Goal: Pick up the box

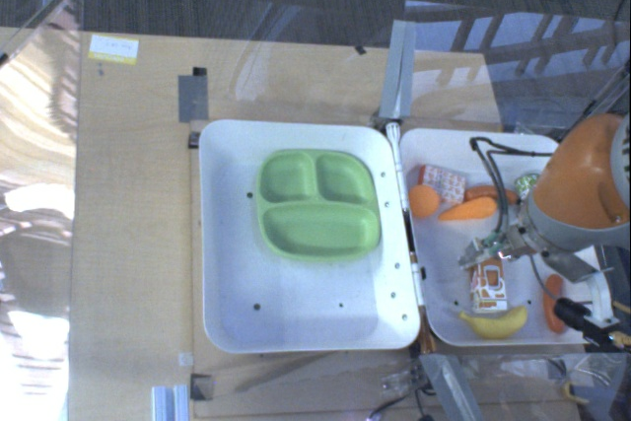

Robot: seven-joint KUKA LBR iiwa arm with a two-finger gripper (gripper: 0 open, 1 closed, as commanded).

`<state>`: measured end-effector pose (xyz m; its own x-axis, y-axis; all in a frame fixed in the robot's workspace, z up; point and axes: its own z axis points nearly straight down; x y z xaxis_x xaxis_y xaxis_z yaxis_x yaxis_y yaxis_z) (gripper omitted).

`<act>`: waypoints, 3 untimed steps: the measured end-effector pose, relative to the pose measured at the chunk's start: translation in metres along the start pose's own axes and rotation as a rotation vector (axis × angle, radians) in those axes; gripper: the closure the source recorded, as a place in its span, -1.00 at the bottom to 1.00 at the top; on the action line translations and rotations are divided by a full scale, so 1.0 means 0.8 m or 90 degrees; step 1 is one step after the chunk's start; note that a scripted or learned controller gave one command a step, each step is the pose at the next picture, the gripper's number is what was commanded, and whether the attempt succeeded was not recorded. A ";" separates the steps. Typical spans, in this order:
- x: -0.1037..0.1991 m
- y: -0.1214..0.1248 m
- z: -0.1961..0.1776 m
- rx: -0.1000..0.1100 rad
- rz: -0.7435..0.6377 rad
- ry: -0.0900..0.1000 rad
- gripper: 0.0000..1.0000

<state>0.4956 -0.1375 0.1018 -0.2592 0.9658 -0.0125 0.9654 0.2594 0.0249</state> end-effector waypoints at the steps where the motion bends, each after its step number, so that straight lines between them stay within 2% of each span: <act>1: 0.000 0.000 0.000 0.000 0.000 0.000 -1.00; 2: 0.015 0.105 0.019 0.008 -0.013 0.005 -1.00; 3: -0.015 0.191 0.022 0.046 -0.049 0.023 -1.00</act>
<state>0.6465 -0.1096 0.0880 -0.3320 0.9430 0.0241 0.9418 0.3328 -0.0470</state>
